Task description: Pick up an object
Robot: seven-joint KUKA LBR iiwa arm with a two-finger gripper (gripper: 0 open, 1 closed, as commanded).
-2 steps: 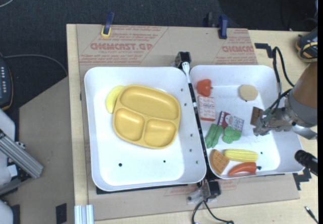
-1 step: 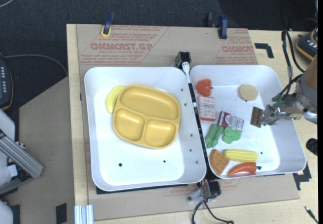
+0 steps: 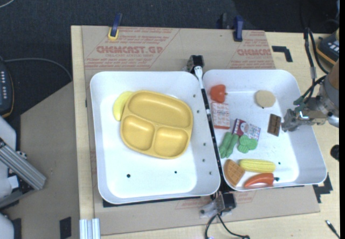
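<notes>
Gripper: at the right bin's right wall; open or closed, cannot tell.
Brown block: just left of the gripper, on the bin floor.

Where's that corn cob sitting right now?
The corn cob lies near the front edge of the right bin, just above the red hot dog and beside the orange bread slice.

Bright even overhead light, soft shadows, slight blur overall.
</notes>
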